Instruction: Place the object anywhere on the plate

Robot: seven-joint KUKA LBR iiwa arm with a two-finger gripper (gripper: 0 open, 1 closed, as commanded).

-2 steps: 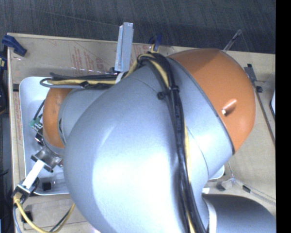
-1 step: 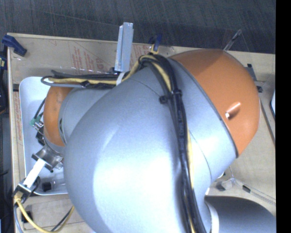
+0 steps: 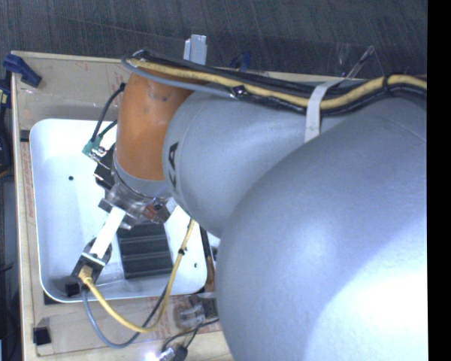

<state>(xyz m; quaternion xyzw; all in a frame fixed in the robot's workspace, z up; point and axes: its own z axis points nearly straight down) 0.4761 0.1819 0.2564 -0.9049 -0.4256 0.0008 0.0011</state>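
Bulk of the grey arm (image 3: 323, 224) crosses the camera view from the right and covers everything on that side of the tabletop (image 3: 68, 89). Its orange band (image 3: 143, 130) bends down over the left bin (image 3: 60, 201). Below the band the gripper (image 3: 145, 253), a dark ribbed block, hangs low over the near half of that bin, close to its near wall. Its tips are under its own body, so I cannot tell whether it is spread, pressed together or pinching anything. The bare white floor to the left of the gripper carries only a small dark speck (image 3: 70, 177) towards the far side. A blue clamp (image 3: 19, 68) sits at the far left corner of the tabletop, outside the bin. Where the object and the plate lie I cannot tell; the arm hides most of the workspace. Since the gripper is so low in the left bin, my guess is that the object is directly beneath it or inside it. How it will handle is likewise a guess. Small bin items of this kind tend to be light and may slide on the smooth white floor. A centred hold across the narrowest stiff part, with moderate squeeze, seems safest. A low, gentle release over the plate would keep it from rolling off.
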